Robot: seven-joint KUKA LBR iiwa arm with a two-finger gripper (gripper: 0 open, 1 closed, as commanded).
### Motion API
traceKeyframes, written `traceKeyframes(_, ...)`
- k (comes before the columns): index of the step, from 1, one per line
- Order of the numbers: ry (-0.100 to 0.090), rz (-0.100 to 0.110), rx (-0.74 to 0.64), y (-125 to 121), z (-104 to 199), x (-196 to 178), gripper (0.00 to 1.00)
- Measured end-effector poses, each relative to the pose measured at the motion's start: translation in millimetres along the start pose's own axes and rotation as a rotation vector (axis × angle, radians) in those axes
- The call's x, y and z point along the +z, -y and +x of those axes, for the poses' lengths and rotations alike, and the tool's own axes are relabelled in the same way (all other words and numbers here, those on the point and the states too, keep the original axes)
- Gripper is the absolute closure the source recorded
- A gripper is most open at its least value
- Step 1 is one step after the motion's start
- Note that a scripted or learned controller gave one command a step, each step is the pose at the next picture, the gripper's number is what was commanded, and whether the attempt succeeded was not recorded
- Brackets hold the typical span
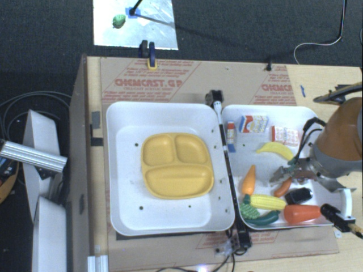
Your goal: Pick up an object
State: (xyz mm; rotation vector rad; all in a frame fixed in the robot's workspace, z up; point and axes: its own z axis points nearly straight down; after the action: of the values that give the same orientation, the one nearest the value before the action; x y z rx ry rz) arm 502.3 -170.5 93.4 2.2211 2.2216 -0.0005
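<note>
The right bin (243, 154) holds several toy foods: a yellow banana (275, 149), an orange carrot (248, 180), a corn cob (266, 202), a green cucumber (262, 219), a red pepper (302, 212) and a black piece (298, 196). My gripper (282, 174) is low over the bin's middle right, just below the banana and right of the carrot. A small orange-red piece (283, 187) lies directly under it. Whether anything is gripped is hidden by the wrist.
Two small printed boxes (253, 123) (285, 135) sit at the back of the right bin, and a thin tube (229, 136) lies along its left wall. The left bin (122, 118) holds a yellow divided plate (176, 164). Cardboard surrounds both bins.
</note>
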Motion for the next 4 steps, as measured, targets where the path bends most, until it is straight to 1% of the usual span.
traceKeyframes(1, 0.000, -0.001, -0.001, 15, 1, 9, 0.00)
traceKeyframes(2, -0.001, -0.001, -0.003, 15, 40, 9, 0.00)
traceKeyframes(3, -0.002, -0.003, -0.004, 14, 41, -2, 1.00)
traceKeyframes(4, -0.002, -0.004, -0.004, 14, 40, -2, 0.00)
